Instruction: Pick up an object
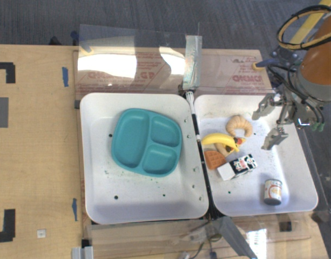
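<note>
The gripper [272,124], fingers spread wide and empty, is seen poised above the right bin [308,196], with the croissant [239,125] lying just to its left.

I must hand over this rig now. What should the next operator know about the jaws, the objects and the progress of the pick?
Gripper: jaws open, holding nothing, above the right white bin near its far right side.
Objects in that bin: tan croissant-shaped toy, yellow banana, orange-brown wedge, small white-and-black box, small silver can near the front.
Left white bin: teal divided plate.
Done: nothing picked yet.
Left: descend, close on one object, lift.
</note>
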Controlling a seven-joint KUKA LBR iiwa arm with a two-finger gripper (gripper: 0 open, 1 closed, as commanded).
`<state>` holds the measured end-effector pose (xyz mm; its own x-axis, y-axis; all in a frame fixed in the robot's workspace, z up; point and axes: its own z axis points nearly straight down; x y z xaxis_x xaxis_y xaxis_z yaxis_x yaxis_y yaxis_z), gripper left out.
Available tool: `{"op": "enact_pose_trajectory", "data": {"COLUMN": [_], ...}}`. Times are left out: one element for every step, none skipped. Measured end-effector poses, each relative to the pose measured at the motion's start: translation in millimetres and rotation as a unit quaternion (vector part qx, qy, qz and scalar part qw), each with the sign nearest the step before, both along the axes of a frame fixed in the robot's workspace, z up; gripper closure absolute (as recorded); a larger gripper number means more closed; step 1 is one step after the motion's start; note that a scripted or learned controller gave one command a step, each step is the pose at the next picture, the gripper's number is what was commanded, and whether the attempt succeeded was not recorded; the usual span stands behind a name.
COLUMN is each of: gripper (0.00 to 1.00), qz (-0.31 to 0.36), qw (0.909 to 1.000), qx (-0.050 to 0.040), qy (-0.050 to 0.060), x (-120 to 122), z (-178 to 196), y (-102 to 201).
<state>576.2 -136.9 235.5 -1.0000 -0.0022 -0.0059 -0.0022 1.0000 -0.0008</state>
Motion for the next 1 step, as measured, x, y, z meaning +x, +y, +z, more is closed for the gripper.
{"op": "enact_pose_trajectory", "data": {"gripper": [0.0], "qz": [0.063], "qw": [0.998], "qx": [-0.002], "qy": [-0.007], "x": [-36.9], "z": [-133.1], "y": [33.1]}}
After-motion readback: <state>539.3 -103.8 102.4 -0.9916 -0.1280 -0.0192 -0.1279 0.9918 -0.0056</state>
